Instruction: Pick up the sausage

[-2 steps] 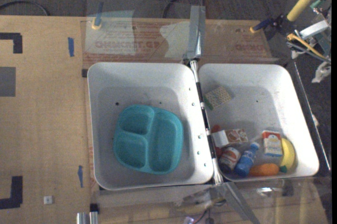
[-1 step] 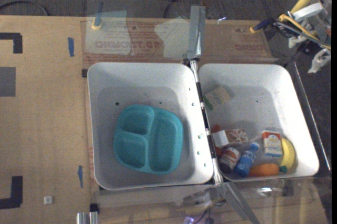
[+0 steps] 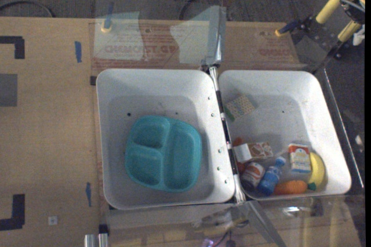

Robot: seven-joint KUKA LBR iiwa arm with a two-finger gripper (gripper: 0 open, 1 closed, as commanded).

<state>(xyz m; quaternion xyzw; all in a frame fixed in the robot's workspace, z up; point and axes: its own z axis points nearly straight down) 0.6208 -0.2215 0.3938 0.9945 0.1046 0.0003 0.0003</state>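
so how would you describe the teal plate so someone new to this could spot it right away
Start at the two white bins side by side and take the left bin. The plate lies flat on its floor, toward the near right corner. It is teal, rounded and split into compartments, while the small food items are all heaped in the right bin.
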